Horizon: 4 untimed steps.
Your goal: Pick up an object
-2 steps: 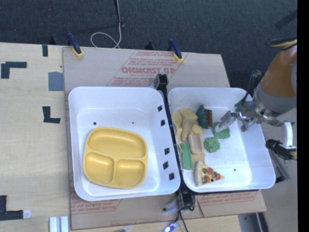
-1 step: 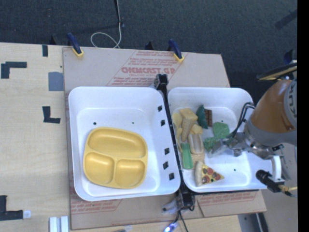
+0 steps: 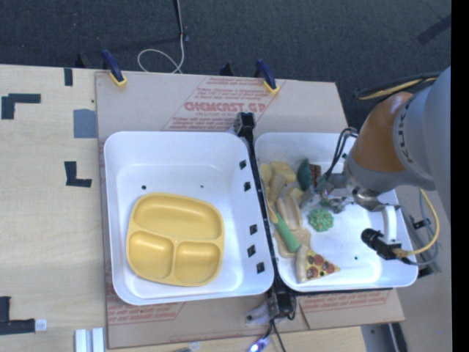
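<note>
We see the hand point(image 3: 327, 196) low in the right bin point(image 3: 366, 270), just beside the green broccoli point(image 3: 320, 220); its opening we cannot tell. Pizza slice point(image 3: 316, 265) lies nearer, yellow tray point(image 3: 174, 238) left.

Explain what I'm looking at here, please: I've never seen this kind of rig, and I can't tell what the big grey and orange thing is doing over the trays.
One camera looks down at a slant on a bench. The grey and orange shape is a robot arm reaching in from the right. Its pincer hangs low over the right bin, next to a green broccoli toy. Whether it grips anything cannot be told from here. That bin also holds other toy food, including a pizza slice and pale pieces along its left side. The left bin holds a yellow divided plate. Both bins sit on cardboard clamped to the bench.
</note>
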Each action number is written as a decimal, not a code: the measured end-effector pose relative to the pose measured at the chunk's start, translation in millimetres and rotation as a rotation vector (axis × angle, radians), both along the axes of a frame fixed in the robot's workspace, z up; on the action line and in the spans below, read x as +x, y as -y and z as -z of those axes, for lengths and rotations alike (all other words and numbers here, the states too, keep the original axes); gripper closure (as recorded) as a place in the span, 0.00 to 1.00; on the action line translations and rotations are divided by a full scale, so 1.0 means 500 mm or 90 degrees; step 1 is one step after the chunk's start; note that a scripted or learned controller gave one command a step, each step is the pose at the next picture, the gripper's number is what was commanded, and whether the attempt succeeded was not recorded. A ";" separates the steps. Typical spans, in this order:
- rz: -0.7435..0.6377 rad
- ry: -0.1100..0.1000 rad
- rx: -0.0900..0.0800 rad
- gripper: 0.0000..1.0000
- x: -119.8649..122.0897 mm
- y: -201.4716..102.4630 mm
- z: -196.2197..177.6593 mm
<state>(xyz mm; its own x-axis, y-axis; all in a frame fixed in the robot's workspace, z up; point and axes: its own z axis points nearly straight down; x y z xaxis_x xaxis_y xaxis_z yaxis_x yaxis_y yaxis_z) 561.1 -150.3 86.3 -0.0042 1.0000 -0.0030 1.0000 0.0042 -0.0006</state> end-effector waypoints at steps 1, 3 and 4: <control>0.004 0.006 0.001 0.00 -0.066 0.003 -0.001; -0.001 -0.013 0.002 0.00 0.210 -0.049 0.007; 0.000 -0.015 0.009 1.00 0.209 -0.056 -0.016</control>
